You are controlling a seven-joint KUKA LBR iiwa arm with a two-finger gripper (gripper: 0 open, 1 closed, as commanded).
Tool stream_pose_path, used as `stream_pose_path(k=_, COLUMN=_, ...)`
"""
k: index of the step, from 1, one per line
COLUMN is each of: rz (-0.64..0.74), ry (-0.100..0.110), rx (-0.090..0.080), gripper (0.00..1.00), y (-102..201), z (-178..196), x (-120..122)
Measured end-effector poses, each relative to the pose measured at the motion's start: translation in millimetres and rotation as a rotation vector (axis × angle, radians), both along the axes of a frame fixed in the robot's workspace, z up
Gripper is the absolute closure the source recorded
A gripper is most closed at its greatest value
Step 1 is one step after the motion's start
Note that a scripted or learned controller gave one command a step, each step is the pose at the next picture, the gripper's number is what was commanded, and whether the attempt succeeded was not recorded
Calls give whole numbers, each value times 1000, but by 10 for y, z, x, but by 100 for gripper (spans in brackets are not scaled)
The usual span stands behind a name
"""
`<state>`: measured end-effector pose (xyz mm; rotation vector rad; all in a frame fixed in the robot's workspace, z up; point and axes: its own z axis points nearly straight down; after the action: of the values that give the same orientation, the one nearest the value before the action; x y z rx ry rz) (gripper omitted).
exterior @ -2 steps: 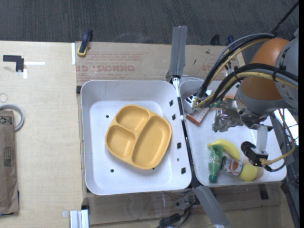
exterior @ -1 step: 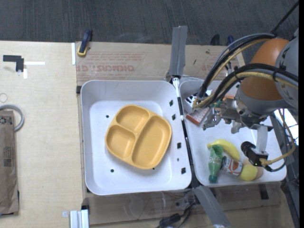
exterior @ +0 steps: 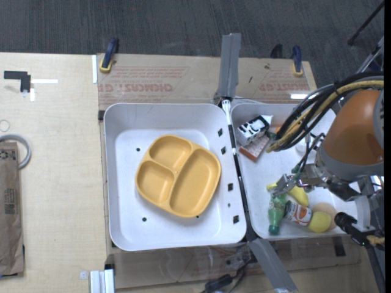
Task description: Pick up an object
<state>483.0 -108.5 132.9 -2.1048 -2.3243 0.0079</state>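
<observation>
Objects for picking: right bin [exterior: 256, 229], a cluster at 5 o'clock of the bench. Green bottle [exterior: 275, 217], upright-tilted, touching a red-and-white bottle [exterior: 299, 213]; a yellow banana [exterior: 299, 195] just above; a yellow lemon [exterior: 320, 222] beside them at 3 o'clock. A small black-and-white box [exterior: 253, 127] and a brown packet [exterior: 256, 145] at the bin's 11 o'clock.

Gripper [exterior: 286, 186]: over the cluster, beside the banana; finger state cannot be told.

Left bin [exterior: 116, 163]: one yellow divided plate [exterior: 178, 175], centre.

Bench, 9 o'clock: brown paper bag [exterior: 10, 212].
</observation>
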Motion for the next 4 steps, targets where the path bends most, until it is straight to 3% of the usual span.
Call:
stream_pose_path(k=1, rz=144, ry=-10, rx=2, gripper=0, y=-683, z=-396, x=-32)
stream_pose_path(k=2, rz=230, ry=-2, rx=1, gripper=0, y=315, z=555, x=-51)
stream_pose_path(k=3, rz=226, ry=-3, rx=-1, gripper=0, y=-91, z=1152, x=445)
stream_pose_path(k=4, rz=203, ry=-1, rx=0, gripper=0, y=-307, z=635, x=293)
